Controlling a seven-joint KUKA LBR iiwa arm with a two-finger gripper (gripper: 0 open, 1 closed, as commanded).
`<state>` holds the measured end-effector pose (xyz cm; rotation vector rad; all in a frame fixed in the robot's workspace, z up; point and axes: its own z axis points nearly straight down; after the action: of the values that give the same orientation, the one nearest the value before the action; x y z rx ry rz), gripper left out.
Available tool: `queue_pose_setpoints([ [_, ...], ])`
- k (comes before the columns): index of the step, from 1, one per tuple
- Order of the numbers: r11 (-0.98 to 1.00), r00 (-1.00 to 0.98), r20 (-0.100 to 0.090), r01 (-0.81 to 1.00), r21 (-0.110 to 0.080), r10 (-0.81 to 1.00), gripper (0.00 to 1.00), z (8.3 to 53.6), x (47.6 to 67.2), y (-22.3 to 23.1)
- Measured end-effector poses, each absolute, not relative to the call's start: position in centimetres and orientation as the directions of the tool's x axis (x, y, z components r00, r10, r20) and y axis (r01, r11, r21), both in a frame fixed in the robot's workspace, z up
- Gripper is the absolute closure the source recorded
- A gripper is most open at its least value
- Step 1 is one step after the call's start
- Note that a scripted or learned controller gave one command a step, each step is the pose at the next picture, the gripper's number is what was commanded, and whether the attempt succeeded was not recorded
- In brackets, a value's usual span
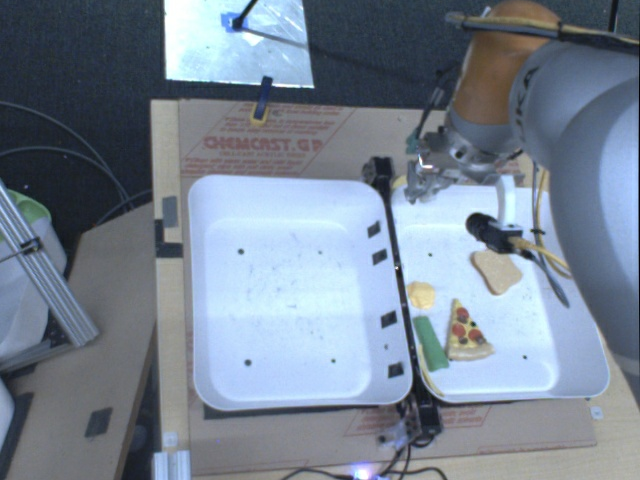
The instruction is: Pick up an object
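Pizza slice [467, 332], tool [428, 176] partly hidden

Overall brightness: moderate, even overhead light.
Brightest areas: the two shallow white plastic bins [290, 298], near overexposure, little surface detail.
Glare: the square reflective silver sheet [238, 28] at the top shows washed-out patches.
Shadows: soft and faint.
Focus: the large grey robot arm [585, 138] nearest the lens is blurred.
Sharpness: generally low, slightly grainy.
Dark zone: surrounding dark floor, underexposed.

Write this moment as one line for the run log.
arm: over right bin far end | gripper: nothing seen held | items: pizza slice, green stick, tan piece
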<state>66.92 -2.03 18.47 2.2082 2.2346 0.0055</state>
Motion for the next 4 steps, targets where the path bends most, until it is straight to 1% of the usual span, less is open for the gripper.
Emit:
queue_pose_setpoints([
  [1, 0.007, -0.007, 0.002, 1.0, 0.001, 1.0, 1.0, 22.1, 62.1, 3.0],
  [2, 0.01, -0.01, 0.002, 1.0, -0.001, 1.0, 1.0, 18.2, 61.9, 9.5],
  [3, 0.008, -0.008, 0.001, 1.0, 0.002, 1.0, 1.0, 14.2, 65.2, 14.2],
  [4, 0.007, -0.007, 0.005, 1.0, 0.014, 1.0, 1.0, 28.8, 61.3, 14.4],
])
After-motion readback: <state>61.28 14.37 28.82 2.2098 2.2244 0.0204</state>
